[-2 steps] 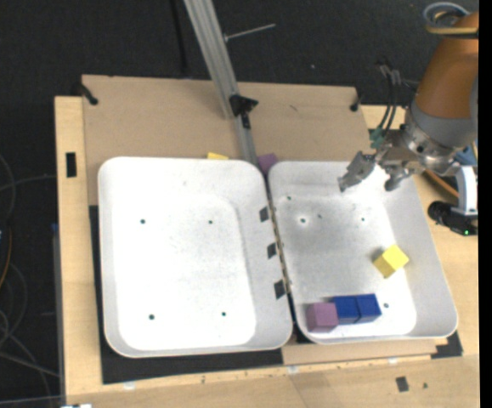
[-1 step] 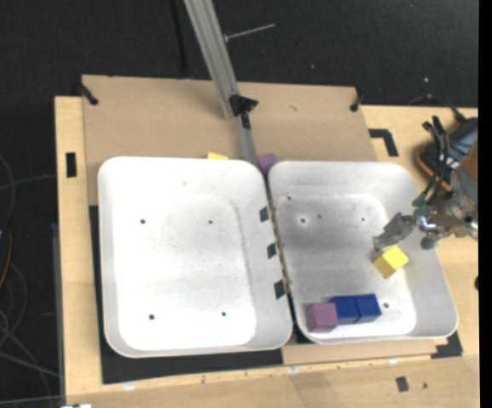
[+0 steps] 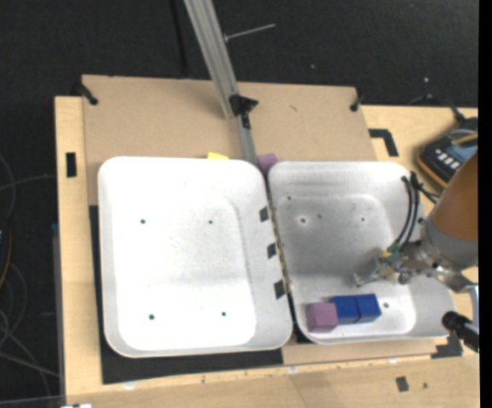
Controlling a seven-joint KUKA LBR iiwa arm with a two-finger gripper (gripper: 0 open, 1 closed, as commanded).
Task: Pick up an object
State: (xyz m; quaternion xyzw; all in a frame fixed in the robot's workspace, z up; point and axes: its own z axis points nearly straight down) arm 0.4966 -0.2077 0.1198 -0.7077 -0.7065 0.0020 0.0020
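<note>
Closest to the lens, at the lower right of the frame, two blocks lie in the right bin (image 3: 339, 177): a purple block (image 3: 321, 315) and a blue block (image 3: 356, 308), touching side by side, tight against the bin's near wall. My guess is they've slid down to the low edge, which makes them awkward targets, since the wall blocks one side of any grasp.

Gripper (image 3: 380, 270) sits above & right of the blue block, near it but apart, tip pointing toward the frame's left over the bin floor. Too small & blurred to make out how the tool itself is set, so I can't tell. Nothing visible in it that I'd call a held object. Arm comes in from the right edge, orange band (image 3: 458, 211) showing above the wrist, cables looping by it.

Left bin (image 3: 178, 253), center-left of frame, has just a few dark dots on its floor. At the top-middle, behind the bins' far rims, a yellow piece (image 3: 217, 155) & a small purple cube (image 3: 267, 161) sit on the bench, outside both bins, prob. out of reach for this job.

Pick looks not yet made; blue block seems the likeliest target, being nearest the tool.
</note>
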